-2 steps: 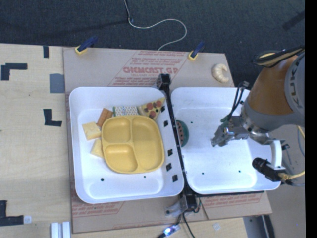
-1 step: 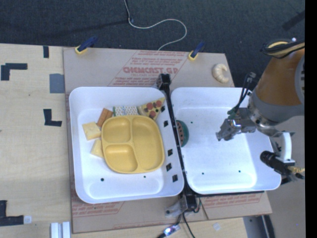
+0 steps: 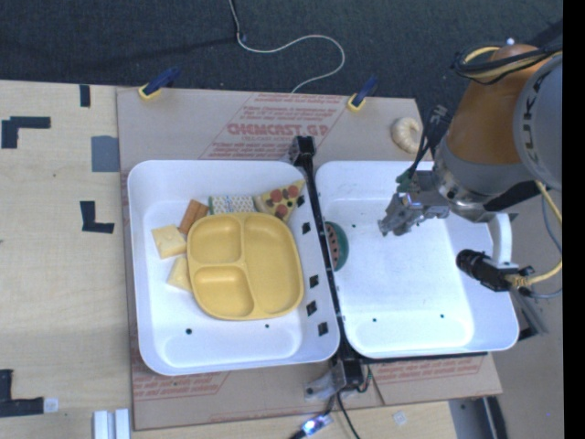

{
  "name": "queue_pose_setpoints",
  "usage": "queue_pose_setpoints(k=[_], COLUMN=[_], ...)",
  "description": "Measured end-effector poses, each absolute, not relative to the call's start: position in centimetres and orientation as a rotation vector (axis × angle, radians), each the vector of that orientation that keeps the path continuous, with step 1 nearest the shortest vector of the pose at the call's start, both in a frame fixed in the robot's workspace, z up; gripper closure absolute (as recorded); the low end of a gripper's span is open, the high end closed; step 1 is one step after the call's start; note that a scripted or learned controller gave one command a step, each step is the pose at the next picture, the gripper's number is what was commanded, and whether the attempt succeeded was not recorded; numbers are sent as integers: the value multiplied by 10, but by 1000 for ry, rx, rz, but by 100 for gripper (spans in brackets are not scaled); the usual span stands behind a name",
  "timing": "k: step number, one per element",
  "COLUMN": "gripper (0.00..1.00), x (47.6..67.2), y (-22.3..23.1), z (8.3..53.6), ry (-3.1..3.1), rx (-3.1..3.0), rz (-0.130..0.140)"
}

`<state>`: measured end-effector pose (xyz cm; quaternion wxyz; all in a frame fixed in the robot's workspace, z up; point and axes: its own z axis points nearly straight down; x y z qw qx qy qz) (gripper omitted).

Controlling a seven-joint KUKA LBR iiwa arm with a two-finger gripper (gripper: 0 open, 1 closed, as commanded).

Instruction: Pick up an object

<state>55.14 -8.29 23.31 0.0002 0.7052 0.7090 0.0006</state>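
Two white bins sit side by side on the bench (image 3: 55, 273), over a cardboard sheet (image 3: 274, 126). Left bin (image 3: 146, 327): yellow divided plate (image 3: 245, 265) in the middle, three compartments, lying flat. Tan cracker-like pieces (image 3: 170, 241) just beside its left edge, another brown piece (image 3: 193, 215) at its upper left, and a pizza-slice toy (image 3: 281, 199) at its upper right near the divider (small patterned item next to it, too blurry to name). Right bin (image 3: 411, 337): a round green-and-red item (image 3: 338, 245) against the left wall, partly hidden by the divider. Gripper (image 3: 399, 219) is over the upper middle of the right bin, arm (image 3: 489, 126) coming in from the right with its orange band visible. Fingers point down-left; nothing seen between them, but how far apart they are I cannot tell at this angle. Gripper is well apart from the round item and from everything in the left bin. Small beige object (image 3: 406, 133) lies on the cardboard behind the right bin.
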Motion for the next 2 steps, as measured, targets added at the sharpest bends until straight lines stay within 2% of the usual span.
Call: queue_pose_setpoints(k=[1, 2], gripper=[100, 100], x=[579, 570], y=[-57, -64], z=[234, 218], ry=[2227, 2222], rx=[2217, 2222], rz=[1, -5])
